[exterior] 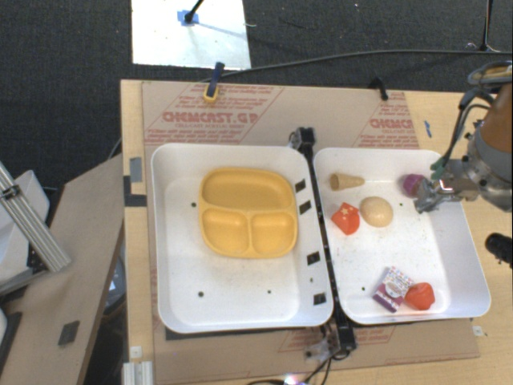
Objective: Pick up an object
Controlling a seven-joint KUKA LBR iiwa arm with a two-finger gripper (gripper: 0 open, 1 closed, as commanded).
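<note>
The claw point(427, 197) is hanging over the right bin point(453, 247), near the bin's far right part. The grey arm point(490, 155) is reaching in behind it. I cannot tell if the claw is open or shut, and nothing is showing as held in it.

A small purple thing point(412, 184) is lying just beside the claw, on its left side in the picture. It is looking very close to the claw tip, but I cannot tell if they are touching.

A bit further left of the claw, a pale round ball point(376, 211) is sitting on the bin floor. A red block point(345, 219) is sitting just beside the ball, on the side away from the claw. A little tan cone point(347, 182) is lying on its side past the ball too, closer to the back wall.

Well below the claw in the picture, near the front wall, a purple and white packet point(393, 288) is lying next to a red-orange lump point(420, 296). They are looking like they are touching.

Far from the claw, over the middle wall, a yellow tray point(247, 212) with three parts is lying in the left bin point(176, 255).
</note>
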